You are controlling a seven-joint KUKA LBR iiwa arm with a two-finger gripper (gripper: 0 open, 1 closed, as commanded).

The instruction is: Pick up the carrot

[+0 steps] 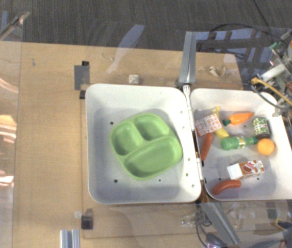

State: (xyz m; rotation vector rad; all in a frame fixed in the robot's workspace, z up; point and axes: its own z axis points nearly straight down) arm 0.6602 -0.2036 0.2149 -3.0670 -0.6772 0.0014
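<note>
Orange with a green stub, the carrot [239,118] lies flat near twelve o'clock in the right bin [290,187], just beside a small dark can [260,126] at its three o'clock. Looks like a hard toy: light, stiff, likely slick, tapering; I'd grip across the thicker middle. The gripper [286,84] hangs past the bin's two o'clock corner among cables; its state I cannot tell. Carton [246,169] and packet [208,124] carry red print, too small to read.
</note>
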